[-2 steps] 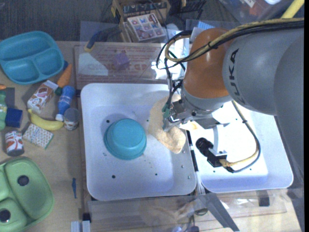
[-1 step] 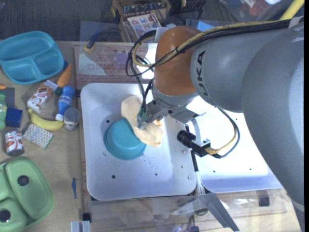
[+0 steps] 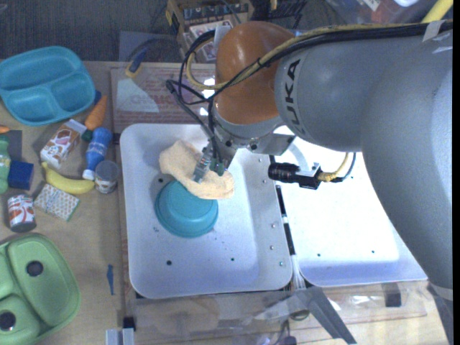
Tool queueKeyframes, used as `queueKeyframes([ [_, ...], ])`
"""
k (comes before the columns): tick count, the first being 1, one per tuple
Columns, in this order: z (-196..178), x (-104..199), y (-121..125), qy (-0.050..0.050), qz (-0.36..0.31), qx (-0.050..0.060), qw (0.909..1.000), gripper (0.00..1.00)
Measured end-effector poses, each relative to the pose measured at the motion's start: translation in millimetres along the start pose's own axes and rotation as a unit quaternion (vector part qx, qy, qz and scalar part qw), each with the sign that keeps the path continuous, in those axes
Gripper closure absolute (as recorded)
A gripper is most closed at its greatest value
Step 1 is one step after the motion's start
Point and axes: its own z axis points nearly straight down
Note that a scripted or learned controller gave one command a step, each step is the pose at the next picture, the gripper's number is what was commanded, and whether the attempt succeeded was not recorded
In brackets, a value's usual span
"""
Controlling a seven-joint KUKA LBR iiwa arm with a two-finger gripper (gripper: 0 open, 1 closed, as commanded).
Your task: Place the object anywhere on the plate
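Cluttered desk (image 3: 108, 279), two white bins side by side; left bin (image 3: 244, 250) carrying a blue plate (image 3: 185, 210) and a pale yellow cloth (image 3: 188, 165). Cloth lying flat, its lower edge overlapping the plate's upper rim, most of it still on the bin floor. Gripper (image 3: 209, 166) down on the cloth's middle; spread of its tips impossible to tell, grip unconfirmed. To do this step well: pinch a good fold, lift clear of the rim, shift toward the near-left, release over the plate's centre. Likely snag: cloth slipping free or dragging the plate.
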Motion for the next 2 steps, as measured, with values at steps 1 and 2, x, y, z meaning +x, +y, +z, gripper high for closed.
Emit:
queueKeyframes([
  [1,20.0,6.9,23.8,-0.001,0.169,0.000,0.9856,1.00],
  [2,20.5,7.2,23.8,0.000,0.169,0.000,0.9857,0.00],
])
